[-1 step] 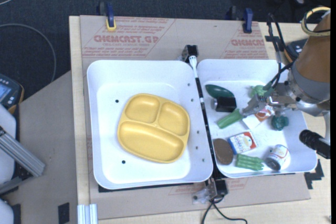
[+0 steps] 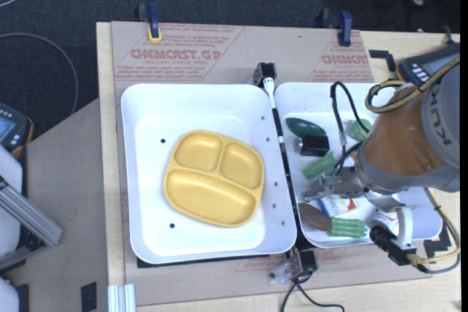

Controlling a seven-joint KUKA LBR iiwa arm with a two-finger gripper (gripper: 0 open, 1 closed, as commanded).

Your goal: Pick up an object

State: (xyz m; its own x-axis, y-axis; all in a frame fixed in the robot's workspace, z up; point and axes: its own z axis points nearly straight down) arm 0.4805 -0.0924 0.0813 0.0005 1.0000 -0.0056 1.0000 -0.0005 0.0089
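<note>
Down in the right white bin [image 2: 431, 230], the arm's jaws [image 2: 342, 185] sit among clutter; whether they are spread or pressed together I cannot tell. Just beside them lie a green stick-shaped object [image 2: 319, 167], a small black block [image 2: 314, 145], a dark green oval piece [image 2: 304, 127] and a green ridged piece [image 2: 346, 229]. The left white bin [image 2: 139, 157] holds a yellow three-compartment plastic tray [image 2: 213, 177]. Red "CHEMCAST" lettering [image 2: 175, 53] marks the table [image 2: 117, 40].

Yellow divided tray [image 2: 214, 177], white bins [image 2: 139, 157], green items [image 2: 306, 126] — orange-banded grey arm [image 2: 409, 139]
</note>
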